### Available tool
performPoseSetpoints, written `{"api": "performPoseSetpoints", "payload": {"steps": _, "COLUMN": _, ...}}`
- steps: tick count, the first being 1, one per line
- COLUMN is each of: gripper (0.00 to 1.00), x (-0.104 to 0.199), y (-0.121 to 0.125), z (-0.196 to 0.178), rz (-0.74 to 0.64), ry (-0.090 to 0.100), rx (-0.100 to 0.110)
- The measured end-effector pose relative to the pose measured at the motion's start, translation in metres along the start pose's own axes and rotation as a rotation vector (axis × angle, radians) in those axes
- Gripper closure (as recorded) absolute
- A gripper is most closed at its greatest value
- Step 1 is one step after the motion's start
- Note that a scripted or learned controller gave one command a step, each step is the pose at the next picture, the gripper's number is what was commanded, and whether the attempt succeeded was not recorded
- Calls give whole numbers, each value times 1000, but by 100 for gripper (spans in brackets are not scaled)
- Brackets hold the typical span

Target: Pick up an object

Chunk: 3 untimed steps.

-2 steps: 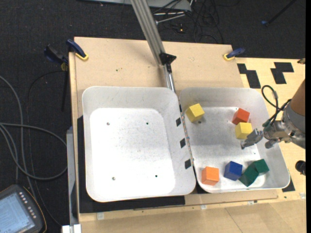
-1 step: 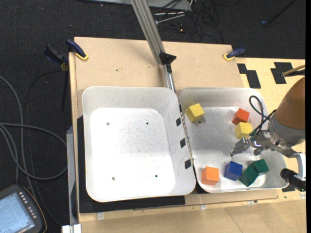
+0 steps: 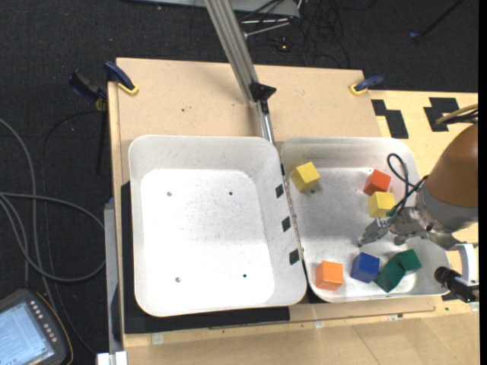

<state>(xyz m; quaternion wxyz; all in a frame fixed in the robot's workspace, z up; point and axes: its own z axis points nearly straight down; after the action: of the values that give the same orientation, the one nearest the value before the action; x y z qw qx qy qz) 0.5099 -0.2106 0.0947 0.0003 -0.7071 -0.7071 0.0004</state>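
— Camera view: the claw [image 3: 378, 232] hangs low in the right bin [image 3: 335, 154], just under the yellow block [image 3: 381, 203], fingers apart, gripping nothing. A grasp is being lined up, I'd say.

— Next?

— Centre on one block, then close. That bin holds six blocks; the left bin [image 3: 152, 154] is bare.

1. No text, label, brand or number is showing legibly anywhere on the bench [image 3: 198, 105], the bins or the blocks.
2. Black block-shaped markings [image 3: 396, 116] are lying on the bench surface beyond the gripper [image 3: 378, 232], but they are not reading as letters.
3. A lit screen [image 3: 23, 333] is glowing far from the gripper; its contents are too small to read.
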Motion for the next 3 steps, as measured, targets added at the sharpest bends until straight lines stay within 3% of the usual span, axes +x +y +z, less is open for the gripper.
{"api": "performPoseSetpoints", "payload": {"steps": 1, "gripper": 100, "x": 0, "y": 1, "z": -11, "rz": 0, "ry": -1, "rx": -4}}
{"api": "performPoseSetpoints", "payload": {"steps": 3, "gripper": 100, "x": -3, "y": -6, "z": -122, "rz": -2, "ry": -3, "rx": -8}}
